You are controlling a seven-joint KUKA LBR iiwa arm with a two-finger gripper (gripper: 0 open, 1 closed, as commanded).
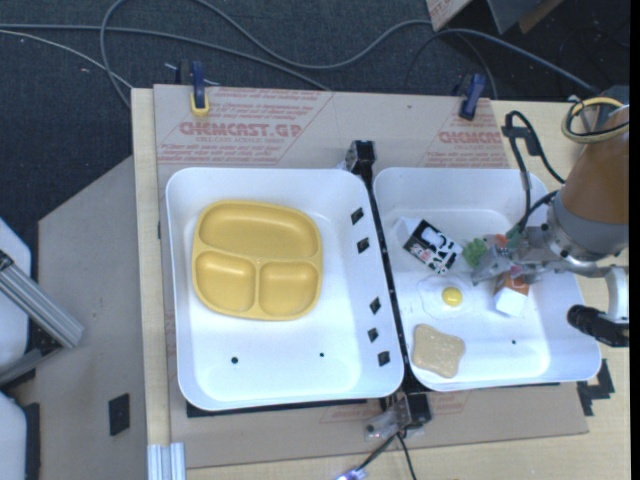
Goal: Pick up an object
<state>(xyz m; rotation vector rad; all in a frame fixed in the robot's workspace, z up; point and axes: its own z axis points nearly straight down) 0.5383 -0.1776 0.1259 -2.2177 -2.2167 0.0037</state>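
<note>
You see the toast slice (pixel 438 350) nearest, below the fried egg toy (pixel 451 296) | white-red block (pixel 511 299) right of the egg | end effector (pixel 497 265) above-right of the egg, grip state unreadable | black-white card (pixel 431 245) above-left | yellow divided plate (pixel 257 258) far left.

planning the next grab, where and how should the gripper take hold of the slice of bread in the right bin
Probably from straight above, closing across the narrower width of the slice of bread. It lies flat at the near left corner of the right bin, so its edges are the only graspable part. The bin wall crowds its left and near sides; its right side is open.
</note>
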